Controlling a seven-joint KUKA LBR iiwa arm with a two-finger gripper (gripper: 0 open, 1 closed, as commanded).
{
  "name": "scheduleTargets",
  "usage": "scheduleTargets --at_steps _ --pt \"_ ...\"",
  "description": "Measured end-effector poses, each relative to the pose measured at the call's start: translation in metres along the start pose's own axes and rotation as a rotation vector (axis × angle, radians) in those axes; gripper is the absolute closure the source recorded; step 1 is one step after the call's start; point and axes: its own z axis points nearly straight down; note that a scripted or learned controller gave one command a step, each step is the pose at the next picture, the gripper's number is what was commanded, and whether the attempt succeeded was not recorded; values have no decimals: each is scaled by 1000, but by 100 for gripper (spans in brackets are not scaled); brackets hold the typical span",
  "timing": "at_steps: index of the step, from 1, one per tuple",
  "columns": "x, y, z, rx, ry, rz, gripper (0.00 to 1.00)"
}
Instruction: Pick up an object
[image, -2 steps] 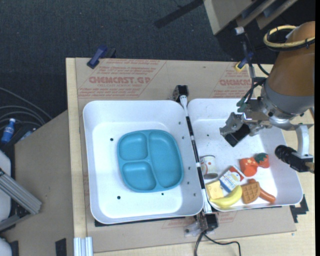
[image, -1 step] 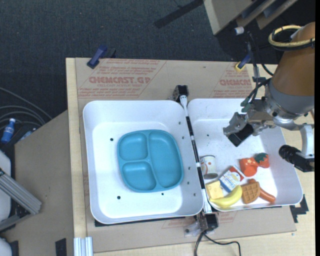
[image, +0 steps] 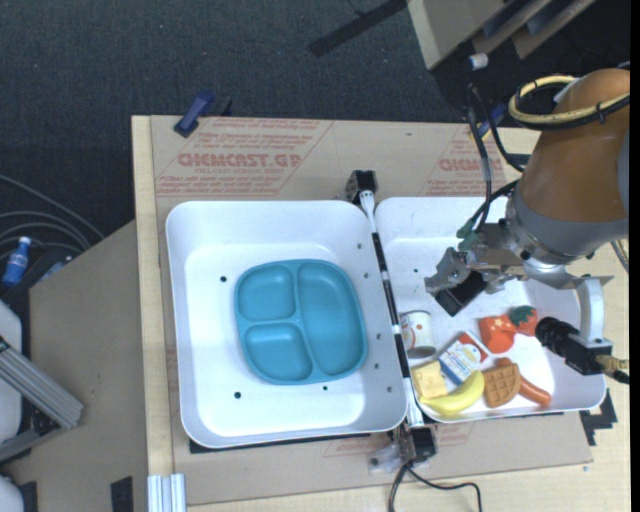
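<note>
Nearest you: toy food cluster in right bin (image: 590, 400) front corner — banana (image: 452, 399), waffle (image: 502, 383), small carton (image: 461, 358), tomato (image: 497, 331). White cup (image: 415, 325) by divider. Gripper (image: 455, 285) hovers above cluster, over mid bin; can't tell whether it's clenched or grasping anything. Left bin (image: 200, 300) holds blue divided plate (image: 298, 320).

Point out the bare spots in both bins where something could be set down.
Left bin: white floor rings the blue divided plate. Right bin: bare at its far end. Crowded near end: banana, waffle, orange toy.
</note>
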Motion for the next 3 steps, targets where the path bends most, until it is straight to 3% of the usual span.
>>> scheduleTargets --at_steps 1,2,3 --pt "-13 -27 -7 1 0 1 100" --pt "-37 -19 -2 -3 -2 1 100" --pt "-10 -27 4 0 0 0 100"
